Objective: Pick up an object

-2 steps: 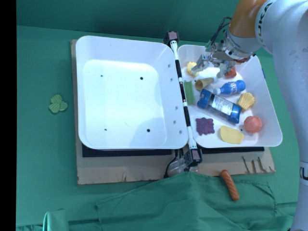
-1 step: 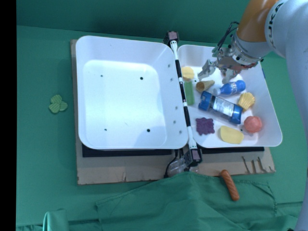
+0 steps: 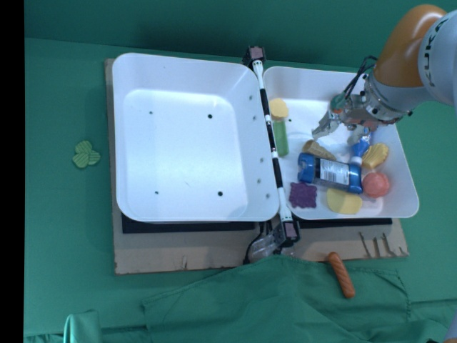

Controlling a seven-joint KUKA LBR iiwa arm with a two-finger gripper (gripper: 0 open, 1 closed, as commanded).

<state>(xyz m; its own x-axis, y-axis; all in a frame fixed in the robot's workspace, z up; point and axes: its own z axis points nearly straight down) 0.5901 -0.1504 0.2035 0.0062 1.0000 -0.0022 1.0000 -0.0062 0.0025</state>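
Toys lie in the right bin (image 3: pixel 400 209): a blue bottle (image 3: pixel 330 172), a yellow block (image 3: pixel 345 202), a pink ball (image 3: pixel 376 184). The tool (image 3: pixel 341 127) hangs above them, fingers apart, holding nothing. It should drop straight down over one toy, then squeeze.
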